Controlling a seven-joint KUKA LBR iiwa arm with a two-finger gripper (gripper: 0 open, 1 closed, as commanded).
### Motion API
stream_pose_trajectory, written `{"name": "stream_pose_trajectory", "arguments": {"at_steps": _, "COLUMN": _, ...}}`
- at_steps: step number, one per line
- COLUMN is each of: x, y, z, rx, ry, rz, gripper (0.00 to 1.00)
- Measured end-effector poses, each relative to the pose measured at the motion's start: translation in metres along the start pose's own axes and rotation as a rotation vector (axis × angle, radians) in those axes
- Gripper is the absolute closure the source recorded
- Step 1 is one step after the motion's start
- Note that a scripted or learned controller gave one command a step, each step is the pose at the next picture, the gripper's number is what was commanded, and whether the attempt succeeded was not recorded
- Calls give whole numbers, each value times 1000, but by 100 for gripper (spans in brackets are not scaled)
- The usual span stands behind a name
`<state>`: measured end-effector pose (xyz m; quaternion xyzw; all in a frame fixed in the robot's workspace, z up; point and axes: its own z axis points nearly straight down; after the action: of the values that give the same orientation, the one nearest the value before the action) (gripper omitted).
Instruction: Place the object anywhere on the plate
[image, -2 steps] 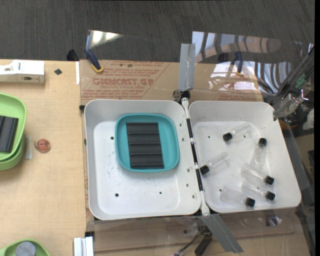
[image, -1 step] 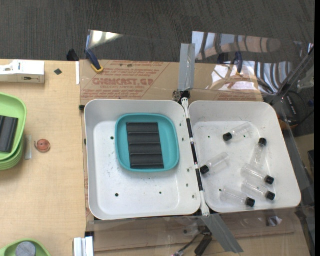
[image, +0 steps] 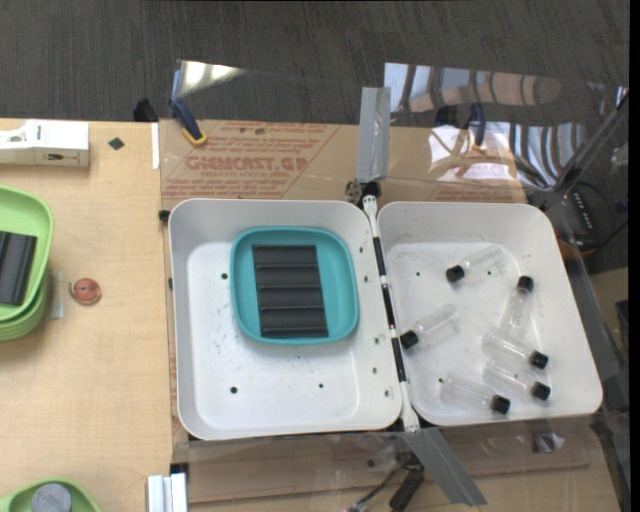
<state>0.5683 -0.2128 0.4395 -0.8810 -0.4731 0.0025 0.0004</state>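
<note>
A teal plate (image: 344, 285) with a dark ribbed insert lies in the left white bin (image: 200, 330), toward its back. The right white bin (image: 560, 250) holds several clear plastic vials with black caps. One vial (image: 472, 265) lies near the back, one vial (image: 428, 328) sits by the bin's left wall, and another vial (image: 518, 305) rests toward the right. More vials cluster at the front right, among them a vial (image: 470, 392) near the front edge.
A cardboard sheet (image: 260, 155) lies behind the bins. Green dishes (image: 25, 265) sit at the left on the wooden bench, with a small round orange piece (image: 86, 291) beside them. A metal divider clip (image: 372, 140) stands behind the bins' seam.
</note>
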Motion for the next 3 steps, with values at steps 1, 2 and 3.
{"name": "stream_pose_trajectory", "arguments": {"at_steps": 1, "x": 12, "y": 22, "z": 0, "rx": 0, "ry": 0, "rz": 73, "gripper": 0}}
{"name": "stream_pose_trajectory", "arguments": {"at_steps": 2, "x": 17, "y": 25, "z": 0, "rx": 1, "ry": 0, "rz": 217, "gripper": 0}}
{"name": "stream_pose_trajectory", "arguments": {"at_steps": 3, "x": 19, "y": 32, "z": 0, "rx": 1, "ry": 1, "rz": 384, "gripper": 0}}
